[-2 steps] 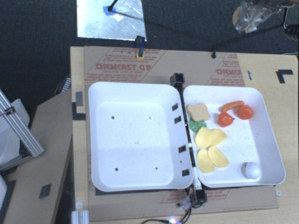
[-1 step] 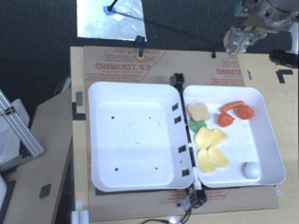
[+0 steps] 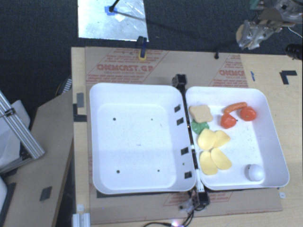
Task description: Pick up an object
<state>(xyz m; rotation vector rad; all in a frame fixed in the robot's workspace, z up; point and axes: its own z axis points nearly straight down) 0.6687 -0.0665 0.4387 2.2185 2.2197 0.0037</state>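
Observation:
The right bin (image 3: 271, 122) holds the objects: a tan bread slice (image 3: 200, 113), a green piece (image 3: 199, 126), an orange sausage (image 3: 234, 107), two red tomatoes (image 3: 228, 121) (image 3: 248, 113), yellow chip-like pieces (image 3: 214, 148) and a white ball (image 3: 254, 172). My gripper (image 3: 250, 35) hangs at the top right, beyond the bench's far edge and well away from the bins. Nothing shows between its fingers.
The left bin (image 3: 102, 126) lies beside the right one, joined by a black hinge strip (image 3: 187, 129). A shiny metal sheet (image 3: 112, 13) lies at the top left. An aluminium frame (image 3: 16, 131) stands at the left edge. A yellow and blue clamp (image 3: 141, 48) sits on the bench's far edge.

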